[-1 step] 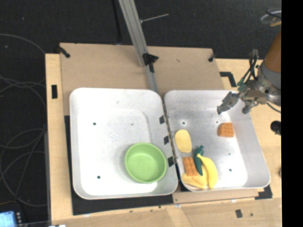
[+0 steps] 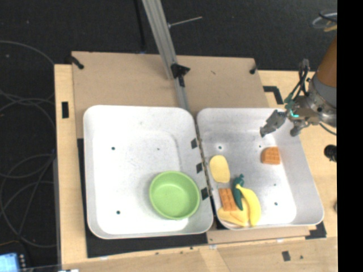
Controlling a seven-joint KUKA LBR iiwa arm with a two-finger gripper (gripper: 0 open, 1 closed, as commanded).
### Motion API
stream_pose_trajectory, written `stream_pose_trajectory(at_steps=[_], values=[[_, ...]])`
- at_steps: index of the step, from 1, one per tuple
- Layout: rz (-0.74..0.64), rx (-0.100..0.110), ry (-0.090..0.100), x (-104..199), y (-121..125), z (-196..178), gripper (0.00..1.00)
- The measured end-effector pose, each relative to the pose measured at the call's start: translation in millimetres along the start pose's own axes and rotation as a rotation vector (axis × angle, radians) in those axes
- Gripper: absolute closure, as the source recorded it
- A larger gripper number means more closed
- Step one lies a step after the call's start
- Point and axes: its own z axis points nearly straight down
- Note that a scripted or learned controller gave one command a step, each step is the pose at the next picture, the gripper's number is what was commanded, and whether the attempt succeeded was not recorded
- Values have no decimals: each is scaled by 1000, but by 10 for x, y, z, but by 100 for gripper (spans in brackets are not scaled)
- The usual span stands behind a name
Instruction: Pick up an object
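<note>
The gripper hung at the right of the frame, above the upper right part of the right-hand bin. Its two fingers stood spread apart, one pointing down-left at about the bin's upper middle and the other nearer the bin's right rim, and nothing lay between them: the claw was released and empty. Behind it, the grey wrist and the orange band ran off toward the upper right edge.

Just below the claw, near the right side of that bin, lay a small orange block with a ridged, waffle-like face, apart from everything else. This was the nearest candidate for picking. Lower, toward the bottom left of the same bin, a cluster sat close together: a pale yellow rounded piece against the left wall, a banana with a dark green piece at its top, a second orange ridged block, and a yellow wedge at the bottom rim.

The left-hand bin held a green bowl at its lower right.

By my reading, the approach step was in hand, with no grasp yet made. The next move would call for shifting the claw down the frame to centre over the lone orange block, lowering with the fingers straddling it, then clenching and lifting.
</note>
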Motion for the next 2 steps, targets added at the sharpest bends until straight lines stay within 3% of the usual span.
stream_pose_trajectory(at_steps=[2], values=[[5,7,-2,-78,17,1053,0]])
